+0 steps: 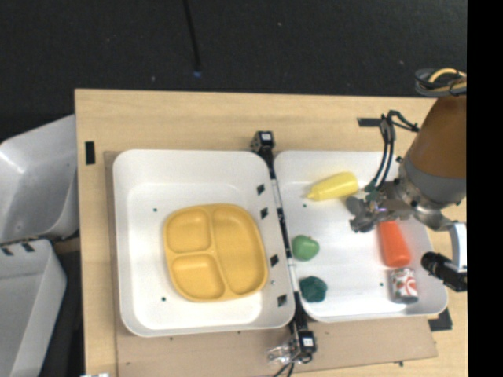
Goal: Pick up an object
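While hovering low over right bin [346,309], my fingers [363,214] sit between yellow object [333,186] and orange cylinder [394,243]; cannot tell whether open or closed, nothing seen held. Candidates all in right bin: green ball [305,247], dark green lump [313,288], small can [404,284]. Risks, as I judge: closing on bare floor between targets; nudging cylinder so it rolls; yellow object slipping out. Can print too blurred to read. Yellow divided plate [214,251] lies in left bin [134,289].

The end effector [363,214] hovers in the right bin [338,309] between a yellow object [333,185] and an orange object [394,243].
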Controlling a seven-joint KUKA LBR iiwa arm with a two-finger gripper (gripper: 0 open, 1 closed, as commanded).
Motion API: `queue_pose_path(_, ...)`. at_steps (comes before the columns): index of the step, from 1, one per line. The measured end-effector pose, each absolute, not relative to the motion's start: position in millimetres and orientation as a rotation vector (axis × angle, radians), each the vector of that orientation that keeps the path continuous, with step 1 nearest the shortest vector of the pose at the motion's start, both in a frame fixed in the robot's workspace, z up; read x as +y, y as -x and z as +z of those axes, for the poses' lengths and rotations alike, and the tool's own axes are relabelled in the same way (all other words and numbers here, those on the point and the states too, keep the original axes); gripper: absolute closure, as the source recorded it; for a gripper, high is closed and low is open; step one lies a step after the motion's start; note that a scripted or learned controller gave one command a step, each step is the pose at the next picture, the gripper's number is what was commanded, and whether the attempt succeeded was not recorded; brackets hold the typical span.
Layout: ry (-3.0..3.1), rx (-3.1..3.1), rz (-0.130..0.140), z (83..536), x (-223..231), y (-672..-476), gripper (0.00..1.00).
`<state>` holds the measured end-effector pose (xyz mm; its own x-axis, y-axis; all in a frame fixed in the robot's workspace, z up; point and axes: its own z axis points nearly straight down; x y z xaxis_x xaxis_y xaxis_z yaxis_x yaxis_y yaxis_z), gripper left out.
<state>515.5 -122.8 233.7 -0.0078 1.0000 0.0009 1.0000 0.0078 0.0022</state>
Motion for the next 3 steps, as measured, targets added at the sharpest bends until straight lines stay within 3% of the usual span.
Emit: queue_pose_path(3,-2.215,2.228,0.001,225,33,-530.8,1.0)
